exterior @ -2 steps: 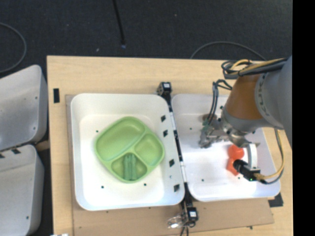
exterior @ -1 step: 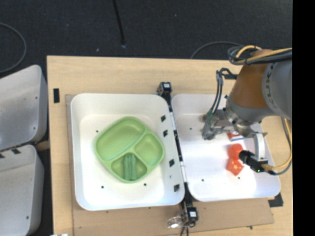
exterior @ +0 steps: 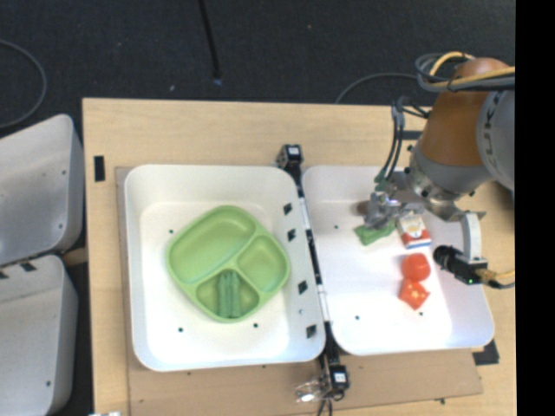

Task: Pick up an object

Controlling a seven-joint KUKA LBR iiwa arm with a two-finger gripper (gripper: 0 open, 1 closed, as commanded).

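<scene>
Target object: a small flat green piece (exterior: 375, 233) is taken as the likely target; it is found in the right bin (exterior: 381, 328), in its upper middle part.
Gripper: the gripper (exterior: 382, 208) is seen directly above the green piece, at about 12 o'clock from it, very near or touching; which one cannot be told.
Gripper state: it cannot be told from this view if it is open or closed, and no object is seen held.
Long axis: the green piece lies slanted, roughly from 8 o'clock to 2 o'clock.
Neighbours: a small white and orange carton (exterior: 413, 230) lies just beside, at 3 o'clock; two red objects (exterior: 415, 281) are placed at 5 o'clock, a little apart.
Left bin: a green divided plate (exterior: 227, 263) is seen in the left bin (exterior: 147, 336), well apart at 9 o'clock.
Writing: no label or brand can be read.
</scene>
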